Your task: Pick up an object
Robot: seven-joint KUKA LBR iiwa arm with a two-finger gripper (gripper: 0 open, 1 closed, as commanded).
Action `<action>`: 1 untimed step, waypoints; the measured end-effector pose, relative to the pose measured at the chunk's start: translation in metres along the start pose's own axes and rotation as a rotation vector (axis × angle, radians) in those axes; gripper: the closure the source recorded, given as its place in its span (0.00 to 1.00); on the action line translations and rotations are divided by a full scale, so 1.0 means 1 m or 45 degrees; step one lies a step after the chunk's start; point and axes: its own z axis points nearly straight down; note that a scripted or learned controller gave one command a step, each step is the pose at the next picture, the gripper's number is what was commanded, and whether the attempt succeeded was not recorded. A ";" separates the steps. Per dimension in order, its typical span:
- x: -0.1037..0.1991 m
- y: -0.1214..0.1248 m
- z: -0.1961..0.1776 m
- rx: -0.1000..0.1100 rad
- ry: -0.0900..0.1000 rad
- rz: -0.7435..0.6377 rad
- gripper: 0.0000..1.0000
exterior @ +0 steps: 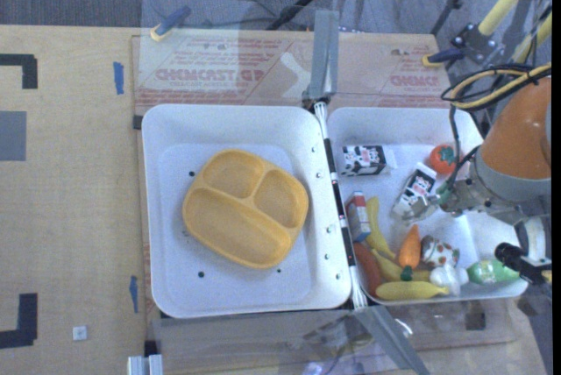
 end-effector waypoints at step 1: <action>0.028 0.077 0.007 0.015 0.002 0.112 0.00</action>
